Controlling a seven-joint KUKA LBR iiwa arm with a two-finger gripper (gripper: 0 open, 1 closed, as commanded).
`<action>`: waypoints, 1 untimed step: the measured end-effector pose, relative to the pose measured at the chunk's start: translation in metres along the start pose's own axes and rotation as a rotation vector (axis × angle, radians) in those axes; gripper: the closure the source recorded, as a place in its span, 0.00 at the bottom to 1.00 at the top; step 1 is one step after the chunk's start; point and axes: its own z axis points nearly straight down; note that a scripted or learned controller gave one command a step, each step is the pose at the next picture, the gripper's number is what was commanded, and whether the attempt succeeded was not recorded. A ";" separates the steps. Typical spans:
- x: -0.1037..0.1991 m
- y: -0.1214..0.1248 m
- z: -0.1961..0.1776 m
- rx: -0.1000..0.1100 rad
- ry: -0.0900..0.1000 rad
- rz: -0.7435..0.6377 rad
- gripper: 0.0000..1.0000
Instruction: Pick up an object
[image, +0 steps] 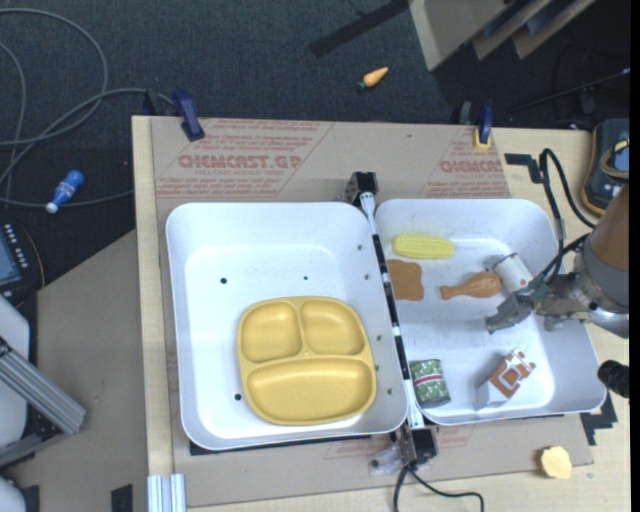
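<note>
**Tool low over right bin, grip state unreadable**

Arm (612, 250) enters from 3 o'clock. The tool (508, 314) sits over the right bin (470, 345), just to 3 o'clock of the bin's centre. Clenched or released: cannot tell from this angle.

Candidates, all in the right bin:
- drumstick (472, 288): near centre, at 10 o'clock from the tool, close but apart
- corn cob (424, 246): 11 o'clock, lying flat
- brown slab (405, 280): 10 o'clock, just below the corn cob, by the inner wall
- green packet (428, 382): 7 o'clock corner
- brown-and-white block (510, 375): 5 o'clock, directly at 6 o'clock from the tool

The left bin (190, 240) carries a yellow divided tray (305, 360), toward its 5 o'clock side.
</note>
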 end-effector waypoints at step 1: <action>-0.013 0.097 0.103 -0.008 0.001 -0.005 0.00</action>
